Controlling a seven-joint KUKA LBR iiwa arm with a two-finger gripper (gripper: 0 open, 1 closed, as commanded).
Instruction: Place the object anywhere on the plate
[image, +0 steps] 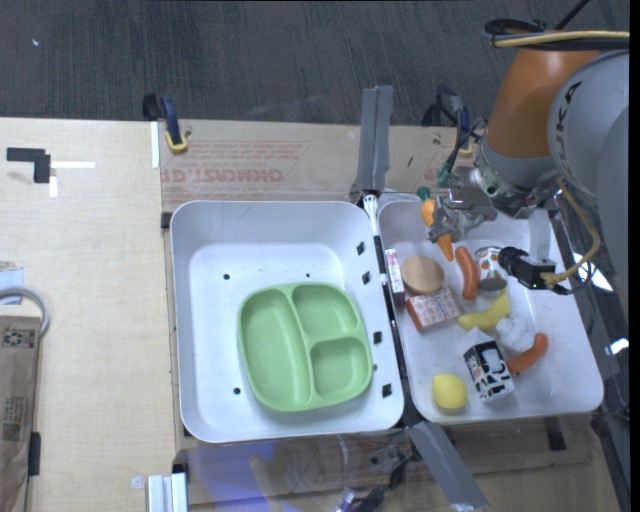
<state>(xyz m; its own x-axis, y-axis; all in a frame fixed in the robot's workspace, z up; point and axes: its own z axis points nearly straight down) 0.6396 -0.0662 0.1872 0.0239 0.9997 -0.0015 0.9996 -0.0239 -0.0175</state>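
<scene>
Lemon (450, 392) by right bin's (590, 390) near rim; jaws (445, 222) above far corner, grip state unclear.

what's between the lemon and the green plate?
In the camera view, the bins' adjoining white walls lie between the lemon and the green plate; otherwise just bare bin floor.

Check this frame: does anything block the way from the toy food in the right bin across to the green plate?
Only the two bins' adjoining walls lie between the toy food and the green plate; nothing visible rests on the plate.
</scene>
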